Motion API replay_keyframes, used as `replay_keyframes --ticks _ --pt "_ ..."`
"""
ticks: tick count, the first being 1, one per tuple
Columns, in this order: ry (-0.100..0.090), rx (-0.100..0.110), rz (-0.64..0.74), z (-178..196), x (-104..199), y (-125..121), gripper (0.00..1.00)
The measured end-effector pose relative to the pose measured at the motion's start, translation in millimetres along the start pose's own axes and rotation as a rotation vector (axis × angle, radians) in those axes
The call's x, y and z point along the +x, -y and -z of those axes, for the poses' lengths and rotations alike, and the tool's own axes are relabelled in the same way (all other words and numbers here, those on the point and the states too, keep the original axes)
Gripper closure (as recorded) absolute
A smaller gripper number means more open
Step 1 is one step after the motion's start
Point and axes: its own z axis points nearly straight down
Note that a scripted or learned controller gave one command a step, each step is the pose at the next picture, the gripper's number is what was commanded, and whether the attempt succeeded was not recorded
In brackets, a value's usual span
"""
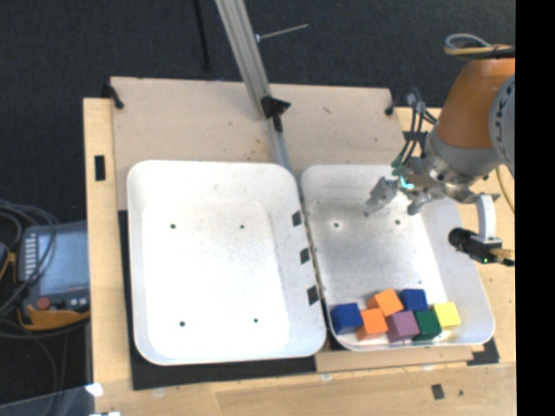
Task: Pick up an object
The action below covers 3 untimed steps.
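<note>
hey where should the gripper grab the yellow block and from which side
Come straight down on the yellow block and pinch its near and far faces. It sits at the cluster's right end; the green block crowds its left face, so those two look freer.

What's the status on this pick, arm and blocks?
Gripper open, above the right bin's far end, holding nothing. Blocks clustered at the bin's near edge, untouched. Nothing between gripper and blocks.

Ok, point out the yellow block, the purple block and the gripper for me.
yellow block (447, 314), camera view, on its top face.
purple block (403, 324), camera view, on its top face.
gripper (396, 199), camera view, midway between its fingertips.
</note>
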Motion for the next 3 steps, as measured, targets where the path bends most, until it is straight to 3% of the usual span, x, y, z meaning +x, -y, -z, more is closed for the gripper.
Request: replay_keyframes --ticks 1,3 --pt "0.001 -0.004 0.001 2.4 0.1 -1.0 0.00" --pt "0.005 -0.004 -0.004 -100.7 -0.7 -4.6 0.00"
